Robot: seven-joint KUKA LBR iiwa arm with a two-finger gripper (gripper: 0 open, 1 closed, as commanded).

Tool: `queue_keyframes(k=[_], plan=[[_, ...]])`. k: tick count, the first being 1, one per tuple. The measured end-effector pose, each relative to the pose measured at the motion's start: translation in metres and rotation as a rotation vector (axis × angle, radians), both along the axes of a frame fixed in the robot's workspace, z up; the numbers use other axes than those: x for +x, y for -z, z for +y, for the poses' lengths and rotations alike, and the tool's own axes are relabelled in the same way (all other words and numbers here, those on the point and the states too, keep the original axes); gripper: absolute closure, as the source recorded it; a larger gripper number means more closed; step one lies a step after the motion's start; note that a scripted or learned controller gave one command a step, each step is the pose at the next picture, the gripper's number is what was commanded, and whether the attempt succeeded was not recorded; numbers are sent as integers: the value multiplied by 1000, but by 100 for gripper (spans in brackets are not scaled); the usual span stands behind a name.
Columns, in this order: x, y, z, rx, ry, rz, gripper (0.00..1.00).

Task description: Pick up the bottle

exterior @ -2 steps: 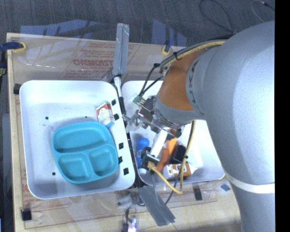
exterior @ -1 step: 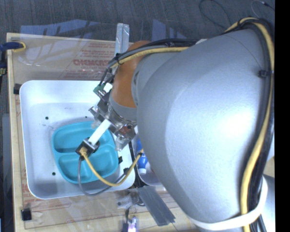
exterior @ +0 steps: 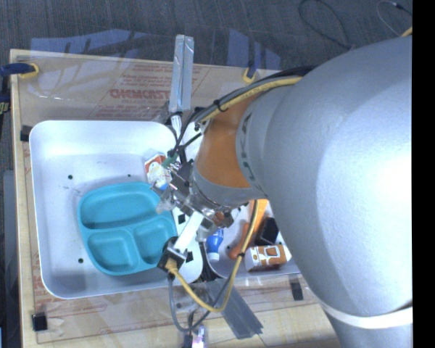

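Currently I see the arm (exterior: 333,180) reaching in from the right and covering most of the right bin (exterior: 232,267). Its orange band (exterior: 217,154) sits above the border between the two bins. The gripper (exterior: 167,183) hangs low at the right side of the left bin (exterior: 51,194), over the upper right corner of the blue tray (exterior: 123,227), which has three compartments. Whether the gripper is spread or pressed together I cannot tell, because the wrist hides it from this angle.

A small carton (exterior: 156,169) with red and green print lies just beside the gripper, at its upper left, against the tray's top edge.

The bottle (exterior: 214,242) (I take the white piece with a blue part for it, but it is half hidden) lies in the right bin, near that bin's left wall. It is below and to the right of the gripper, near it but apart.

Further right in the same bin I see an orange thing (exterior: 257,220), a black thing (exterior: 269,230) touching it, and a little brown box (exterior: 268,257) just below them.
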State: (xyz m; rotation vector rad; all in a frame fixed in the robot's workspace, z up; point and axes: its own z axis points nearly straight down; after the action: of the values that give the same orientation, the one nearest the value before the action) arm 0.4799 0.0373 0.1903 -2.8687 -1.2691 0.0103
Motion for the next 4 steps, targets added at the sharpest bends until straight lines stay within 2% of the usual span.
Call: queue_keyframes(k=[1,2,3,4], plan=[[0,-9,1,1,-7,5,100],[-4,-101,37,0,12,-4,100],[36,-148,93,-4,470,-5,100],[47,-147,133,0,-324,3,100]])
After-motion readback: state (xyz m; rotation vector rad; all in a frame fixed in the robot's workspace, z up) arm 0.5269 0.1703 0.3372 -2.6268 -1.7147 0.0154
